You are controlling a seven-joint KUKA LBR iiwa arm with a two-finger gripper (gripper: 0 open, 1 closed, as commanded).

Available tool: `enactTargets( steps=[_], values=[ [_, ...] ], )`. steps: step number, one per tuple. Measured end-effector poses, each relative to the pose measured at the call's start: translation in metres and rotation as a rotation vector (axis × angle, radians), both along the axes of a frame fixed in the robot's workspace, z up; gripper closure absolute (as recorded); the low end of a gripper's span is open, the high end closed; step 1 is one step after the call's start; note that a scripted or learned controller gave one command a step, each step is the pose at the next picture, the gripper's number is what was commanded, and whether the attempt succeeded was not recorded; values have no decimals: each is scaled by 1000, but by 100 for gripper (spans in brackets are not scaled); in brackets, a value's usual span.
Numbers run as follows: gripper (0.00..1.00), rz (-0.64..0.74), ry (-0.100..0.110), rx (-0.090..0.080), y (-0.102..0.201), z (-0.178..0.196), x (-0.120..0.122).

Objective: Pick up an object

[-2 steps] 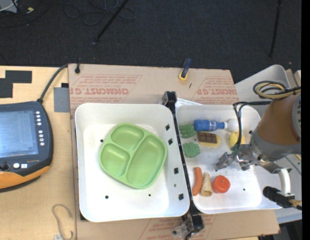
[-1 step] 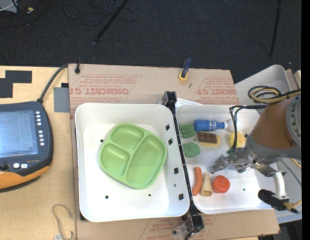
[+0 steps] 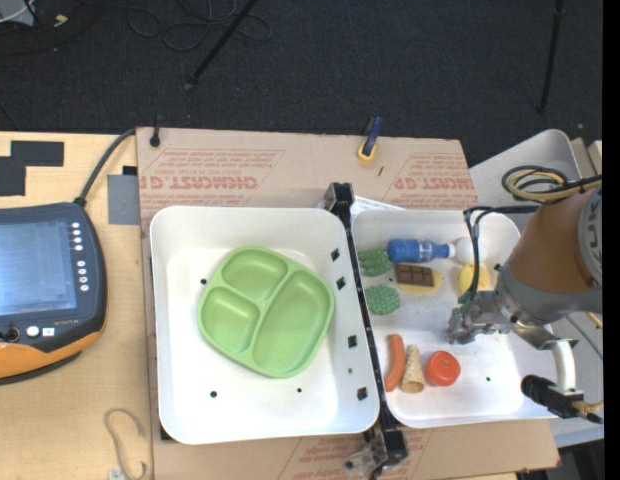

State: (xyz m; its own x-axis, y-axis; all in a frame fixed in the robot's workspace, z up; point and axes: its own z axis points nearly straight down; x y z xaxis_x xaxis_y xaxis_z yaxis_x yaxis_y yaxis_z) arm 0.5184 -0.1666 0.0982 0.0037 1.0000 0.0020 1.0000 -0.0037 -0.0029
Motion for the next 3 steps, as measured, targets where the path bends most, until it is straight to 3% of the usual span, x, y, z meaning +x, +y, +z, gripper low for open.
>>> enactTargets(
  steps=[2,3],
  values=[
    [100,5,-7,-3,-3,116,10],
    [100,4,-3,-2,-4,130,10]
  ],
)
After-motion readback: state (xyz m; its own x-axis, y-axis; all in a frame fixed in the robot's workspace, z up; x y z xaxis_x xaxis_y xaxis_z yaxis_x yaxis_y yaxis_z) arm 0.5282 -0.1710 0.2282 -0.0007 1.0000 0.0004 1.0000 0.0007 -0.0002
